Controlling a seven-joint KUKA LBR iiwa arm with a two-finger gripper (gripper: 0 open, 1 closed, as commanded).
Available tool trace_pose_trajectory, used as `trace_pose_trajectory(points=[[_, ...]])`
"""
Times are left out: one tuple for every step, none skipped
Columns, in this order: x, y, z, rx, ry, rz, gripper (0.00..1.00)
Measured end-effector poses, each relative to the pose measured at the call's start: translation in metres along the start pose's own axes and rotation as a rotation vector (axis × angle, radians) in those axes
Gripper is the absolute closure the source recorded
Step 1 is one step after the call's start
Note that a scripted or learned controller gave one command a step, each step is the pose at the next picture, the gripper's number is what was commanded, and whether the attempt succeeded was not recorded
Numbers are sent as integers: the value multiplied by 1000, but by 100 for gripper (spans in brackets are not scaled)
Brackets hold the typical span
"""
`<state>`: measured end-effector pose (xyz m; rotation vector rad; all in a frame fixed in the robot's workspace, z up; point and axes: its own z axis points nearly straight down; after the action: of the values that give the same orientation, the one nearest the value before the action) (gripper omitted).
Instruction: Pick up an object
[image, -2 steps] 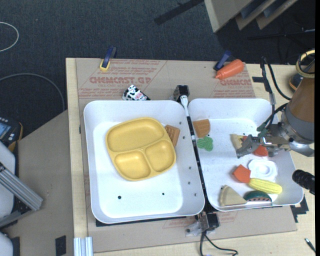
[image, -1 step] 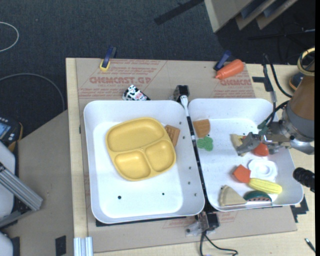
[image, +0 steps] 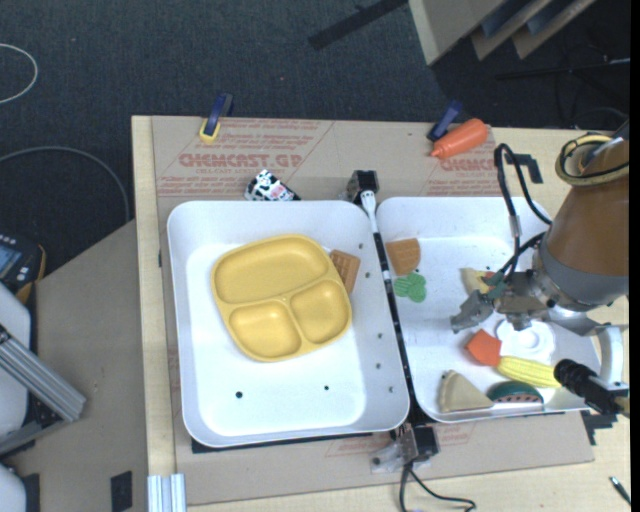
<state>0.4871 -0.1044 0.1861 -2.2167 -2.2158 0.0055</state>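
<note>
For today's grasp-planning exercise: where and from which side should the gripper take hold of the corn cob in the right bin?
The corn cob lies flat, its length running left-right, near the right bin's front wall. Probably best gripped across its narrow middle from straight above. The orange piece sits at its left end and the watermelon slice just in front, so the ends look crowded.
</note>
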Motion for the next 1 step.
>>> trace_pose_trajectory(points=[[-4,-4,63,1,0,1,0]])
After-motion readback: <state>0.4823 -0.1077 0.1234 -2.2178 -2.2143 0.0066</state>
